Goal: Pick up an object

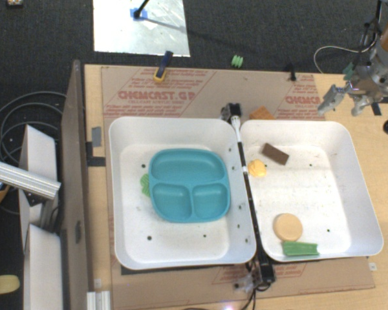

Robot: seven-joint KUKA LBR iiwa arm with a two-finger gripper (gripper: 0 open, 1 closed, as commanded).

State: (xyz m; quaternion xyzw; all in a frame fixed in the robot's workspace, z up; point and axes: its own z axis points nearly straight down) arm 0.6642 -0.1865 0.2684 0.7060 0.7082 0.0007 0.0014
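The right bin (355, 173) holds a brown block (275, 153), a small yellow piece (257, 168) by the inner wall, a tan round disc (288, 227) and a green piece (300, 248) at the front edge. My gripper (344, 102) hangs past the right bin's far right corner, above the bench and outside the bin. Its fingers (327, 101) are spread open with nothing between them. The brown block lies well to the gripper's lower left.
The left bin (126, 173) bears a teal divided plate (189, 185) with a green piece (144, 185) peeking from under its left edge. An orange scrap (262, 113) lies behind the bins. Cables (336, 53) loop near the arm at the upper right.
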